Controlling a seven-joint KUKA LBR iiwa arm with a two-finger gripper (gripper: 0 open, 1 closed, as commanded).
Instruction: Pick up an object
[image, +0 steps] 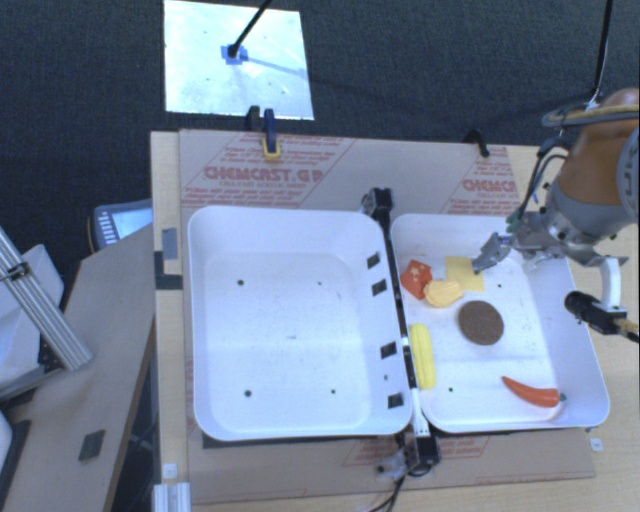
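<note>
The right bin holds several toy foods. A pale yellow block lies near its back, with a yellow rounded piece and a red piece just left of it. A brown disc sits mid-bin. A yellow corn cob rests along the left wall, and a red chili pepper lies at the front right. My gripper hangs over the back of this bin, its tip just above and right of the pale yellow block. Nothing is seen held in it.
The left bin stands beside the right one, joined by a black-clipped divider. The arm's orange band and a black attachment overhang the right bin's right side. A cardboard sheet lies under both bins.
</note>
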